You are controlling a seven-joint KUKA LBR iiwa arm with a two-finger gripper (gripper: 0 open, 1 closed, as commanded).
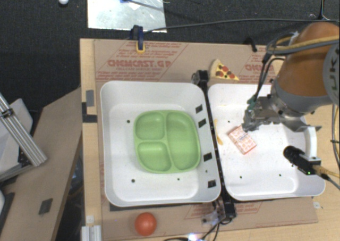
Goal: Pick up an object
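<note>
The gripper [249, 120], grip state unclear, hovers just beside the small pink packet [242, 140]; likely light, flat, best pinched across its edges.

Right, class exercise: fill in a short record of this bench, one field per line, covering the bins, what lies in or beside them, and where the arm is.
left bin: holds a green divided plate
right bin: holds a small pink-and-white packet
arm: reaches in from the right, gripper low over the right bin, just above-right of the packet
outside bins: toy pizza slice behind them, orange-red ball in front
jaws: state unclear
</note>
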